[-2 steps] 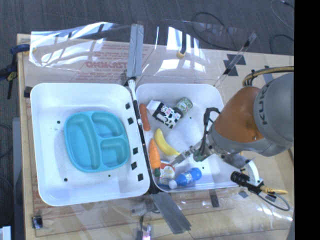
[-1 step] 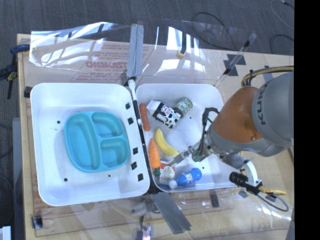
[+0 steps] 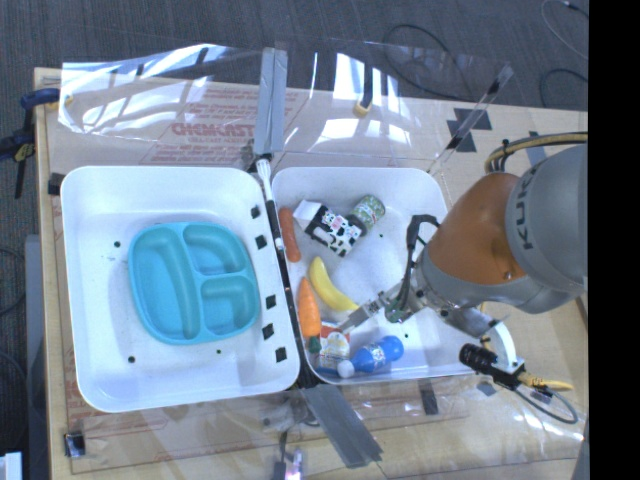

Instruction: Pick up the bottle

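The gripper sits low in the right bin, its slim metallic fingers pointing left toward the banana and carrot; whether they are parted or closed cannot be told, and nothing is visibly held. The bottle, blue-capped and lying on its side, rests just below the gripper against the bin's near wall; both shallow white bins stand on a tan bench over dark carpet, the left bin carrying a turquoise sectioned tray. The arm, grey with an orange band, reaches in from the right, its wrist bent downward.
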`<state>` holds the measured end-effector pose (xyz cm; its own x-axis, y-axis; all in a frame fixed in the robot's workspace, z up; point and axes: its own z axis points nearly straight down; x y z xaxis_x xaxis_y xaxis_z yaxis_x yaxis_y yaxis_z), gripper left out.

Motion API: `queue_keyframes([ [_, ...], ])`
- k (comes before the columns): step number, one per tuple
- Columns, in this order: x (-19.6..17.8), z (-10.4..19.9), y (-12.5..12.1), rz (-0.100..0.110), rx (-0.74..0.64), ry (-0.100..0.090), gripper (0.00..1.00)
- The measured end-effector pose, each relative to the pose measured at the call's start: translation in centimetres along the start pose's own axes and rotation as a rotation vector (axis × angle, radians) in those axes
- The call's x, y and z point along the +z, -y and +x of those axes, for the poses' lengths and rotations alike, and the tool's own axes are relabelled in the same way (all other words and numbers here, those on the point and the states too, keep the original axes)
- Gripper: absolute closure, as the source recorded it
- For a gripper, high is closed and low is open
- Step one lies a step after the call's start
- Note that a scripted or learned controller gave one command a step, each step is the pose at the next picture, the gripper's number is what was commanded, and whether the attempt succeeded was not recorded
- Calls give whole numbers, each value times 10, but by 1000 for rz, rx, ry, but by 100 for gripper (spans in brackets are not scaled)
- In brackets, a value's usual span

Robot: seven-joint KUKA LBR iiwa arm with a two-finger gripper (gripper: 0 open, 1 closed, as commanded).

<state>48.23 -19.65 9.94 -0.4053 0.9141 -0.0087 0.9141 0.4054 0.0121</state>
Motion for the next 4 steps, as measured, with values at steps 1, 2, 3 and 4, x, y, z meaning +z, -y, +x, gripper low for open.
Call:
queue_keyframes([
  [1, 0, 2, -1, 0, 1, 4, 0],
  [2, 0, 2, 0, 0, 5, 4, 0],
  [3, 0, 1, 0, 0, 5, 2, 0],
  [4, 0, 1, 0, 0, -2, 2, 0],
])
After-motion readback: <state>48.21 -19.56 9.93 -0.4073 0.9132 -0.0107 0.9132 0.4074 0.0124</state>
